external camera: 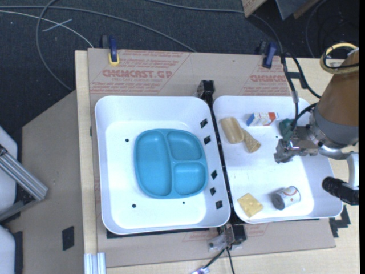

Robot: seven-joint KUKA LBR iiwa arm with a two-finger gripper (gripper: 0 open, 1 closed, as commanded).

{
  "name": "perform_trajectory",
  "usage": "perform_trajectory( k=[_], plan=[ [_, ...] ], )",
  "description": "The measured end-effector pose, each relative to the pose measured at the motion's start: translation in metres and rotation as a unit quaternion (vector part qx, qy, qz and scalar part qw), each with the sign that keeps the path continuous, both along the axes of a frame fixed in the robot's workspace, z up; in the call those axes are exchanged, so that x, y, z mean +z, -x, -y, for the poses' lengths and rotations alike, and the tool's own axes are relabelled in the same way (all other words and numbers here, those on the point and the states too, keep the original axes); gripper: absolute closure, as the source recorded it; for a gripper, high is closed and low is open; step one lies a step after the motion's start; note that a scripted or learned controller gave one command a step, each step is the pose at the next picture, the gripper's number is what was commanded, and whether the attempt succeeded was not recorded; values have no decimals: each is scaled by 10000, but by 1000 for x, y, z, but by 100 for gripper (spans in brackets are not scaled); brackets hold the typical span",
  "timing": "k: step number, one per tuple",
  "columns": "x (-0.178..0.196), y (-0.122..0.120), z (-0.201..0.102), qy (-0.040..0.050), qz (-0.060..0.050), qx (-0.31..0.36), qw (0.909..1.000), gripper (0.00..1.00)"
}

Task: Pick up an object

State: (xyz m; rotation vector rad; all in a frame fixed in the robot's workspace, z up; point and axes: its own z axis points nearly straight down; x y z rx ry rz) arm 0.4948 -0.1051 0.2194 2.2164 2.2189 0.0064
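Claw: the grey two-finger gripper point(283, 154) hung over the right-hand shallow white plastic bin point(319, 210), toward its right side; whether it was spread or closed could not be told, and nothing was seen in it.
Arm: the grey arm with the orange band point(341, 104) came in from the right, above the bin's right wall.
Nearest candidates: small white, blue and red carton point(261, 119), just left of and farther than the claw; tan, lumpy bread-like piece point(239, 133), farther left, lying aslant.
Near candidates: small grey and white can-shaped object with a red mark point(285, 197), on its side, nearer than the claw; yellow wedge like a cheese block point(250, 204), left of it by the near wall.
Left bin: light blue plastic plate with three compartments point(170, 162), flat, well apart from the claw.
Judgement: no target looked committed yet. The carton seemed the shortest reach.
Advice: centre over one item, align across its narrow side, and descend straight.
Risk: the can might roll away; the wedge sat close to the wall.
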Motion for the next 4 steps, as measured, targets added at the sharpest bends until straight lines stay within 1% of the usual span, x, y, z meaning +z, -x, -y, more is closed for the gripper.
perform_trajectory(
  k=[1, 2, 3, 4],
  plan=[
    [54, -1, 0, 1, -1, 1, 10000, 100],
    [37, -22, -41, -6, -30, 14, 10000, 100],
    [23, -48, -93, -12, -30, 24, 10000, 100],
    [7, -85, -135, -9, -21, 21, 10000, 100]
  ],
)
